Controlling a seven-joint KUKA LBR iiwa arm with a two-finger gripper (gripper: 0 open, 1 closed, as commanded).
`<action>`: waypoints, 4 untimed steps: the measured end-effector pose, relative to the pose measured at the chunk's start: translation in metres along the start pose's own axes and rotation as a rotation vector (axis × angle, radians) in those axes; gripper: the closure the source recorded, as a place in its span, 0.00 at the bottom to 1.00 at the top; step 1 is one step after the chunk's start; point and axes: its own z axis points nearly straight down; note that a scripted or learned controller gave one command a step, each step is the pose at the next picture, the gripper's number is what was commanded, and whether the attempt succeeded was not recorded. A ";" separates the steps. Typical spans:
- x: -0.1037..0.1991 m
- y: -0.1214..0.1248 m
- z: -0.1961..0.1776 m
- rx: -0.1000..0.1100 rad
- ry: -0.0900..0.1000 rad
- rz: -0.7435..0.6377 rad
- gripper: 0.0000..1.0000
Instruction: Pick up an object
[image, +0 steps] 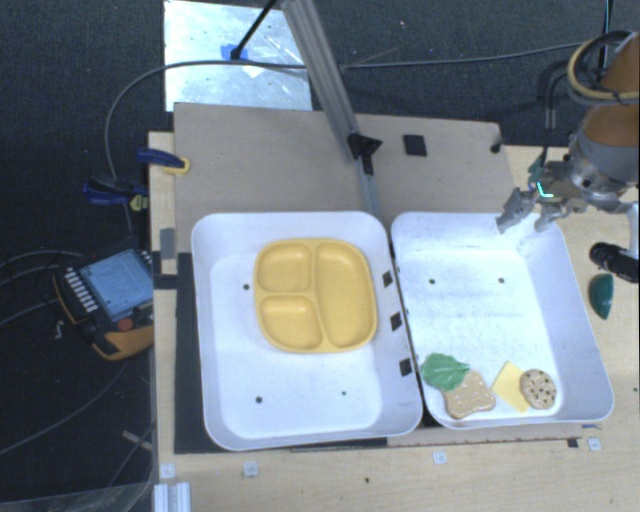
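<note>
The right bin (500, 270) holds several toy foods at its near edge: a green leaf (443, 371), a tan bread slice (468, 398), a yellow cheese wedge (509, 384) and a round cookie (538, 388). My gripper (527, 213) hangs over the far right corner of that bin, well away from the food. Its two fingers stand apart with nothing between them.
The left bin (230, 380) bears a yellow divided plate (314, 294). A slanted metal pole (335, 90) runs down to the seam between the bins. A teal object (601, 296) lies right of the right bin. Cables and a blue device (108, 285) sit left of the bench.
</note>
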 end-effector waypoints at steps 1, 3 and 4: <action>0.000 0.001 -0.002 -0.004 -0.001 -0.001 0.00; -0.010 0.004 0.082 -0.002 -0.001 0.002 0.00; -0.003 0.002 0.125 -0.001 0.000 -0.001 0.00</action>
